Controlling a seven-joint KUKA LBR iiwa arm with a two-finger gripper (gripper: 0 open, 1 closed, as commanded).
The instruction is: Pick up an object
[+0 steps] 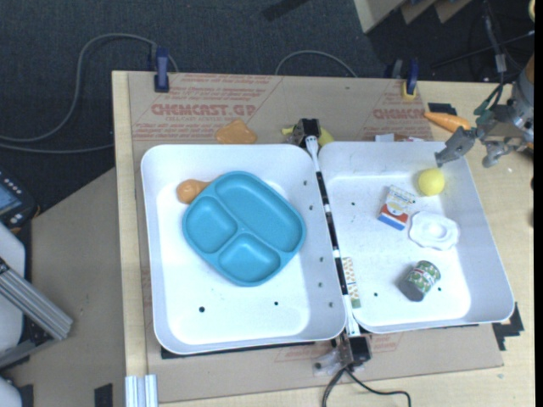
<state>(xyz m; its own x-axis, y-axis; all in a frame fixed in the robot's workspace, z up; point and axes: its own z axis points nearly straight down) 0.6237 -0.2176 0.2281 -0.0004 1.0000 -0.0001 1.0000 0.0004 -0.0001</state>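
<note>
The gripper point(473, 147) hovers, fingers spread and holding nothing, over the right bin's point(373, 308) far corner near the yellow ball point(431, 181), needing descent next

Arm point(528, 100) cut off by the right edge, just the wrist end showing. Gripper point(477, 149) small and blurred, its state unreadable. Orange item point(190, 191) in left bin point(170, 312) partly hidden under the blue divided plate point(243, 226). Print on small carton point(395, 208) and can point(420, 279) too small to read. Orange piece point(447, 120) beyond right bin point(484, 303) can't be identified.
</note>
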